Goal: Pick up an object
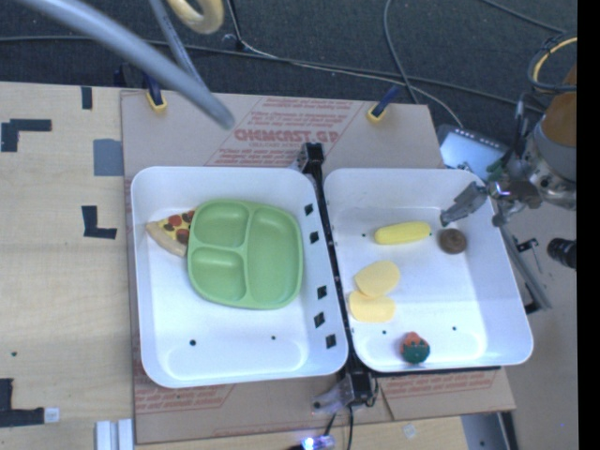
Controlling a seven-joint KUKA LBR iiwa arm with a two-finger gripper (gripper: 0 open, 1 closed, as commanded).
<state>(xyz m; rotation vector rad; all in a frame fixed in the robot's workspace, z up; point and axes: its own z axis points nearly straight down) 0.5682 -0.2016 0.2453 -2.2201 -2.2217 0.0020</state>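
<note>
Arm: reaches in from the right, its grey body and orange band at the far right edge, over the right rim of the right bin [427,181].
Gripper [483,204]: hangs at the right bin's far right corner; one dark finger slants left and down toward the bin floor, a second points down near the rim. The two stand spread apart, with nothing between them.
Brown round piece [453,241]: lies on the right bin's floor, just near of and slightly left of the left fingertip, close to it but apart; whether they touch is too fine to tell.
Yellow banana-like piece [402,233]: lies flat, left of the brown piece, well left of the gripper.
Pale yellow slices [375,292]: two, overlapping, in the middle of the right bin, nearer than the banana-like piece.
Red and green small item [414,348]: sits by the near rim of the right bin, far from the gripper.
Left bin [234,364]: carries a green divided plate [246,253]; a pizza slice [171,233] lies at the plate's left edge, partly tucked under it.
</note>
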